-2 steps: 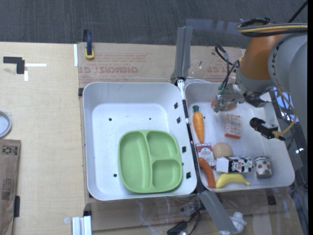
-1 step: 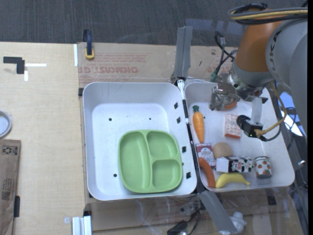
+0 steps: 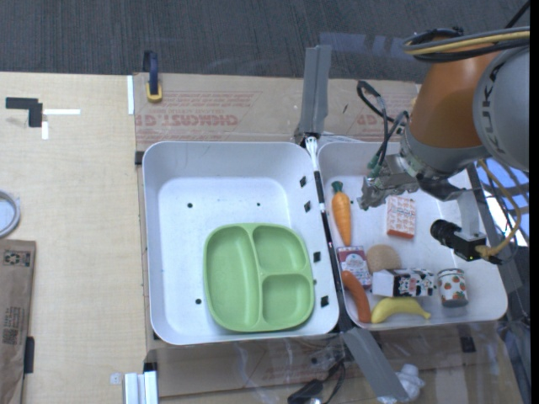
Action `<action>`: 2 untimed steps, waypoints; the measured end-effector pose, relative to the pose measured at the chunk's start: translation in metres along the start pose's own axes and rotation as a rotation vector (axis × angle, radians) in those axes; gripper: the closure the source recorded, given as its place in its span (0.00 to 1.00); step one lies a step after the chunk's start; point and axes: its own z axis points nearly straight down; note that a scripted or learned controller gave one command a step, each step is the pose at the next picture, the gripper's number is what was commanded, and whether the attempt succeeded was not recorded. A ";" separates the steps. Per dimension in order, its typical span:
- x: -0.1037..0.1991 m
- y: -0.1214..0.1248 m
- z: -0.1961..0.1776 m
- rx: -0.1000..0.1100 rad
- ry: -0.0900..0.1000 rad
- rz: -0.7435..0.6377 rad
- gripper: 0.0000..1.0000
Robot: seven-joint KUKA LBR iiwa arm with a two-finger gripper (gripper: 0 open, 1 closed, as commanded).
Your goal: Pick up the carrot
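The carrot (image 3: 340,213), orange with a green top, lies lengthwise along the left wall of the right bin (image 3: 493,305), with its top pointing to the far side. My gripper (image 3: 376,190) hangs over the same bin, just right of the carrot's upper half and apart from it. Nothing shows held in the gripper. The grey and orange arm comes in from the upper right and hides the bin's far right corner.
Also in the right bin are an orange-and-white box (image 3: 402,217), a red carton (image 3: 354,264), a brown round item (image 3: 384,256), a cow-patterned carton (image 3: 406,283), a small can (image 3: 453,288), a banana (image 3: 401,310) and an orange-red long vegetable (image 3: 357,295). A green divided plate (image 3: 258,276) lies in the left bin (image 3: 168,225).
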 end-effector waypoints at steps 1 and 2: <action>0.050 0.025 0.001 0.000 -0.001 0.120 1.00; 0.100 0.002 -0.044 -0.001 -0.001 -0.248 1.00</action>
